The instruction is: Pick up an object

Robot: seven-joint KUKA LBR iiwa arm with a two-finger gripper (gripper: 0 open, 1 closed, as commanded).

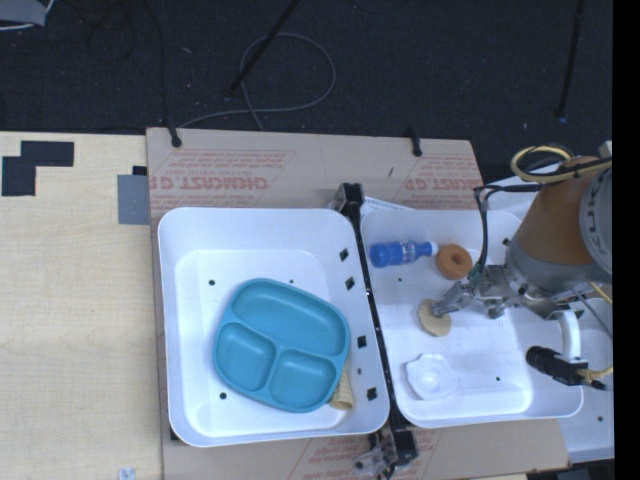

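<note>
While the arm [560, 233] reached in from 3 o'clock, the pincer [447, 303] sat low in the right bin [500, 393], right at the tan cookie-looking piece [434, 319]. Its tips looked like they were touching or just over that piece, but honestly I couldn't tell if they were spread or closed, or if they had a grip on anything. A blue bottle [400, 254] lay on its side at 11 o'clock from the pincer, with a brown donut [454, 261] just beside it at 12. A clear little cup [430, 376] sat toward 6 o'clock. Over in the left bin [190, 268] was a blue divided plate [281, 345] with something tan [343, 396] poking out from under its 4 o'clock edge.
</note>
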